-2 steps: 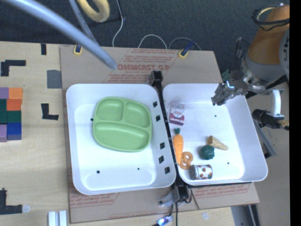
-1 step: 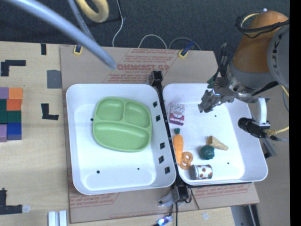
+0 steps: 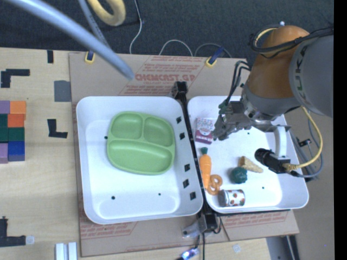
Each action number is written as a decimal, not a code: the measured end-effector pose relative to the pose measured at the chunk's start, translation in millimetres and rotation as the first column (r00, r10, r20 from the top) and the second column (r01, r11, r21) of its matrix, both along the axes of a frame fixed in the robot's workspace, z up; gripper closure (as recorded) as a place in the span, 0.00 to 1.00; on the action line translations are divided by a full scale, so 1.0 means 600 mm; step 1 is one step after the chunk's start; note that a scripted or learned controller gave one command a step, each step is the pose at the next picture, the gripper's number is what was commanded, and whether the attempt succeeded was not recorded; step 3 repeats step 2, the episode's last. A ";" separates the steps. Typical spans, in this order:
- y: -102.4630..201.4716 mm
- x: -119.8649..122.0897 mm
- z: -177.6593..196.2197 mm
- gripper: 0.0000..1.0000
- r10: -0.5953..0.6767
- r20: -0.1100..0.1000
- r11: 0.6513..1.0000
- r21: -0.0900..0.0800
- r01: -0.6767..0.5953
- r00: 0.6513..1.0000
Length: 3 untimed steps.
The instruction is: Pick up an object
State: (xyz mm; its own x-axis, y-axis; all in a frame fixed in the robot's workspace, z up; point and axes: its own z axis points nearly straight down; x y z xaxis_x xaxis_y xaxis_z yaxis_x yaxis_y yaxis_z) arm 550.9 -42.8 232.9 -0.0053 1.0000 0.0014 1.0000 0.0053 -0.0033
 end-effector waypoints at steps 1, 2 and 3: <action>0.096 -0.018 -0.020 1.00 0.001 0.000 1.000 0.000 -0.001 1.000; 0.198 -0.042 -0.011 1.00 0.003 0.001 1.000 0.001 -0.003 1.000; 0.198 -0.042 -0.011 1.00 0.003 0.001 1.000 0.001 -0.003 1.000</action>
